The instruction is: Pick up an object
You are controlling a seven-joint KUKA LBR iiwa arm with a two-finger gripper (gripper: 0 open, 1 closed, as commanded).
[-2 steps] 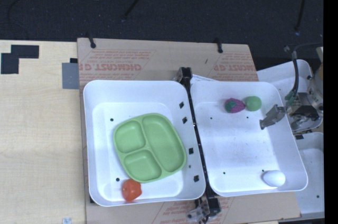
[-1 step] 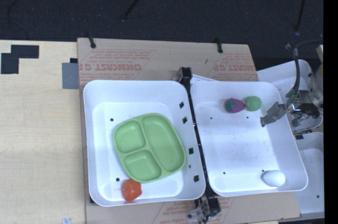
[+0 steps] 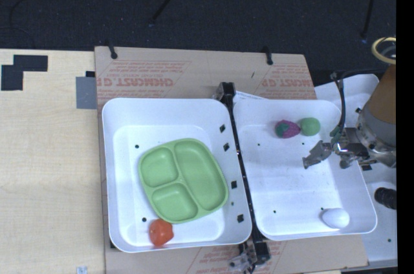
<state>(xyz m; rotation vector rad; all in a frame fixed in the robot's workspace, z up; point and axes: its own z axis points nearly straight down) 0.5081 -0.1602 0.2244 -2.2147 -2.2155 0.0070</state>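
In the right bin [image 3: 284,201], a purple object [image 3: 287,129] lies at the far side with a green ball [image 3: 310,126] touching it on the right. A white egg-shaped object [image 3: 336,218] rests in the near right corner. My gripper [image 3: 330,156] hangs over the right part of this bin, below the green ball and above the white object. Its fingers [image 3: 316,155] are spread and open, with nothing between them. The left bin [image 3: 119,137] holds a green divided plate [image 3: 183,179] and a small orange-red object [image 3: 161,232] by its near wall.
The arm, with its orange band [image 3: 390,95], comes in over the right bin's right edge. A black divider [image 3: 238,169] with clips runs between the bins. Cardboard [image 3: 194,75] lies under both bins, and a wooden benchtop [image 3: 45,169] spreads to the left.
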